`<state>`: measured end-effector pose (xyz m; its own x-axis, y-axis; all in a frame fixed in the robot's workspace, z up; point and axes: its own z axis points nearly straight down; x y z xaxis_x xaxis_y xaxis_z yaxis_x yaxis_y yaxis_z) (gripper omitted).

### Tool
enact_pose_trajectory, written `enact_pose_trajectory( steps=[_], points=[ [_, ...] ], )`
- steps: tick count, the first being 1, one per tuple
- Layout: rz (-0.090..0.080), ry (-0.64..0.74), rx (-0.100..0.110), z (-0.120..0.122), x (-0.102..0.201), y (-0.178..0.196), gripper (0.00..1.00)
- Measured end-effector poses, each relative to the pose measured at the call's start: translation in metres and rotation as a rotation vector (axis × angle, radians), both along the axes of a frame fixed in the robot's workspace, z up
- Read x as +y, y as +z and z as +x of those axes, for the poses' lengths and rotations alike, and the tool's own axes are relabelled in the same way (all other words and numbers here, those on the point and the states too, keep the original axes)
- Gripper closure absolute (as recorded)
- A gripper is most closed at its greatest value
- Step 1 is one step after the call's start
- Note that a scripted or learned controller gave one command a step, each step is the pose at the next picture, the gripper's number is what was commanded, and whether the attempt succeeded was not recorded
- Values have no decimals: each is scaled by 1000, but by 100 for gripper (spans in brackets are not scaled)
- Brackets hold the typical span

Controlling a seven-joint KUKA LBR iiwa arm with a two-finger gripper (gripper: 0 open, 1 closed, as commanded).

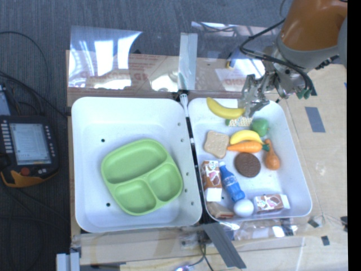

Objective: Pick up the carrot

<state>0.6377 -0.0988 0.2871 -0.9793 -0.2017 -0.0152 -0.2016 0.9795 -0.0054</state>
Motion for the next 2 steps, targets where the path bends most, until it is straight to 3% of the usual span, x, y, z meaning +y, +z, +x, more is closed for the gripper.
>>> enact_pose_trajectory(
  steps=[1, 2],
  points=[
    [2, 0, 12, -2, 0, -6, 0],
    [6, 27, 28, -40, -6, -150, 0]
  ],
)
